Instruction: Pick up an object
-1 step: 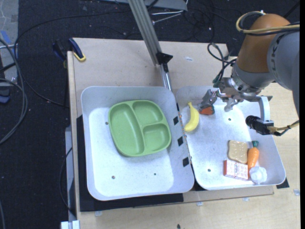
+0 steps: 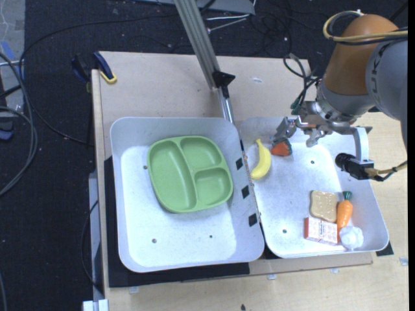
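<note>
At the near end of the right-hand shallow white bin, a flat pink-and-white packet and a small crumpled white lump are seen. Just beyond them lie a square slice of tan toy toast and a small orange toy carrot. A curved yellow toy banana lies by the bin's left wall, and a small rounded red-orange toy is found just beside it, at the far end. The left-hand shallow white bin holds a green three-part plastic plate.

The two-finger gripper is placed low over the far end of the right bin, its fingers spread with nothing seen between them. The red-orange toy sits at the tip of the left-hand finger rather than in the gap.

The step in hand is judged to be the approach to a grasp. It would be done best if the gap were centred over the red-orange toy before closing, with the banana kept clear of the fingers.
</note>
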Motion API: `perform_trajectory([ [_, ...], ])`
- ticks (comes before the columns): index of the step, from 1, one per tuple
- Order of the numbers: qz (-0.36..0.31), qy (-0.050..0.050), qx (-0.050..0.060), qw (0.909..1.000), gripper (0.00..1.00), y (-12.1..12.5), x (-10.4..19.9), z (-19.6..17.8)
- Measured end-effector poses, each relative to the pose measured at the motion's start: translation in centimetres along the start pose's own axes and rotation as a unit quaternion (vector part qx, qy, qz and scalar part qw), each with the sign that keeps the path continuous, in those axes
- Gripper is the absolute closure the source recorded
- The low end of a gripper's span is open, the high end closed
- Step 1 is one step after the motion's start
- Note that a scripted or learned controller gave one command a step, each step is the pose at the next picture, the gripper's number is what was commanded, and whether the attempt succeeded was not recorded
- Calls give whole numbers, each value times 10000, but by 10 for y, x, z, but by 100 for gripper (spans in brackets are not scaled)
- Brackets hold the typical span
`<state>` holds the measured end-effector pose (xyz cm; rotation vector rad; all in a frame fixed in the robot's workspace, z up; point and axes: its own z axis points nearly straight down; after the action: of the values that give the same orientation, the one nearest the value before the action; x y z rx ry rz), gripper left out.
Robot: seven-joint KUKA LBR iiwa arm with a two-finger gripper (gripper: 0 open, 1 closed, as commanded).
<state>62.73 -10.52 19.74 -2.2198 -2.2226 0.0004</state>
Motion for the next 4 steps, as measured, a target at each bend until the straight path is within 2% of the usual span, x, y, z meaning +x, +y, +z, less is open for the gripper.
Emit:
perform_trajectory([
  [1, 7, 1, 28, 10000, 0, -7, 4, 62],
  [2, 6, -5, 4, 10000, 0, -7, 4, 107],
  [3, 9, -5, -11, 10000, 100, -6, 4, 94],
  [4, 10, -4, -25, 10000, 100, -7, 3, 52],
])
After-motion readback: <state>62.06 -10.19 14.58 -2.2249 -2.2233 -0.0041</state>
